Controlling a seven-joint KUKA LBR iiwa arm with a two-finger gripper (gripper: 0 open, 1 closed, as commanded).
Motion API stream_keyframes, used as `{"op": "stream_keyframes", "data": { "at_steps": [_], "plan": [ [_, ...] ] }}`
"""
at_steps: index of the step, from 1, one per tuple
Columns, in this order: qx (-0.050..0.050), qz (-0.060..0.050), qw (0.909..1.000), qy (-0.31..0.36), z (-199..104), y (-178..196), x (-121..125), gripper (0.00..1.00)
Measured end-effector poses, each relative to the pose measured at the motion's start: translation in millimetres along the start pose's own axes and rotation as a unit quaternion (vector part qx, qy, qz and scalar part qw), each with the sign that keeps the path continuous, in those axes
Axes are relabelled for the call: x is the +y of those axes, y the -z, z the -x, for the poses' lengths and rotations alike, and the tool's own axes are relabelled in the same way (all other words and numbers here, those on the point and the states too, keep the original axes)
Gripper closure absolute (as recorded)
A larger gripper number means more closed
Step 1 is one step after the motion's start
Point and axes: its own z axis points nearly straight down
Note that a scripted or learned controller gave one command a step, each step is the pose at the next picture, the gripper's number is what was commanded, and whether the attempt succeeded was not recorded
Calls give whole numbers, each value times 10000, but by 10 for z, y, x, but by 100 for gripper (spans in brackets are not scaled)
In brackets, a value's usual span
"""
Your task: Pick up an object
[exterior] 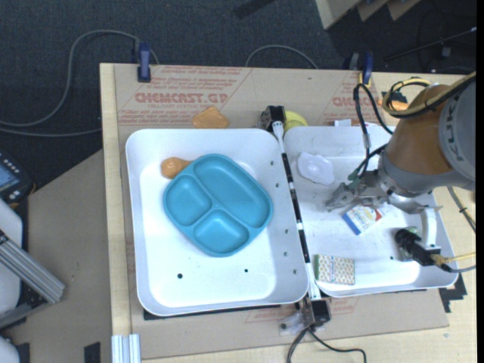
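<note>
In the right bin (382,272), your tool (349,197) sits low, just beside a small blue-and-white packet (361,219) lying on the bin floor. You cannot tell whether the tool is released or clenched. A clear plastic piece (314,167) lies near.

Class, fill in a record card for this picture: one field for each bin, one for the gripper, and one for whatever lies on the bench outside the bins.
left bin: blue divided plate; small orange object at the plate's far left edge
right bin: pale translucent object; blue, white and red packet; patterned pad at the near rim
gripper: low over the right bin, beside the packet
bench behind the bins: orange lump; yellow object
</note>
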Motion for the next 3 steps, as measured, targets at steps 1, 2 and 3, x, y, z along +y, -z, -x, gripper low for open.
{"op": "stream_keyframes", "data": {
  "at_steps": [1, 2, 3],
  "plan": [
    [-30, 42, 10000, -16, 33, 133, 24, 100],
    [-24, 28, 10000, -14, 28, 120, 16, 0],
    [-17, 9, 10000, -1, -136, 10, -35, 0]
  ]
}}
